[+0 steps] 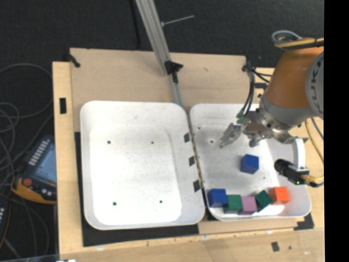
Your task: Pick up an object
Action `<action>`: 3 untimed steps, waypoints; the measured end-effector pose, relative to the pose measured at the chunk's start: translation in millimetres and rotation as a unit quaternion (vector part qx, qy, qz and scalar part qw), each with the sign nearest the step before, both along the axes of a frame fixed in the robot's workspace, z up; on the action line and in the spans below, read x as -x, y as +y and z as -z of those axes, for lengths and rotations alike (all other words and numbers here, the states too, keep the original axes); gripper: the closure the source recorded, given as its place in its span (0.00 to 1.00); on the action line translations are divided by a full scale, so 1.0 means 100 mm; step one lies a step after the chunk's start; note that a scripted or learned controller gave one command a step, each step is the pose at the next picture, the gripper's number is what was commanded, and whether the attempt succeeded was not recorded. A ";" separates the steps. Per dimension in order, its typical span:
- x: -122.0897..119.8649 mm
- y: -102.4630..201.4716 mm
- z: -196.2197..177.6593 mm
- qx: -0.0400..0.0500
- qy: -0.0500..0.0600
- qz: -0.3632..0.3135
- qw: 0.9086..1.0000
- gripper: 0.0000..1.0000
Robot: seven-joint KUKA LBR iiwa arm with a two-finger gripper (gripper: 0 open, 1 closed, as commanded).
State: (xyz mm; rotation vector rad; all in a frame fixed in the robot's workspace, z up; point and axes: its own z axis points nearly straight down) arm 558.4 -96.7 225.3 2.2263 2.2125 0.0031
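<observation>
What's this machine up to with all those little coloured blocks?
A grey and orange robot arm reaches in over the right bin, trying to pick up a block. Its gripper hangs above the bin floor with nothing between its fingers. One blue block sits alone just below it. Five more, blue, green, purple, dark green and orange, line the near edge.

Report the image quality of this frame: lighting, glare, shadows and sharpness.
Camera view: even overhead light, with soft shadows under the gripper and beside the lone blue cube; the white bins are bright but keep their speckle, so glare is mild; cubes along the right bin's near wall look soft-edged; dark floor loses detail.
</observation>
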 end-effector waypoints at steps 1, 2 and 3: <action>0.40 0.18 0.04 0.000 0.002 -0.002 1.000 0.00; 0.68 -0.44 -0.82 0.002 -0.004 -0.001 1.000 0.00; 0.12 -0.64 0.55 0.000 0.004 -0.002 1.000 0.00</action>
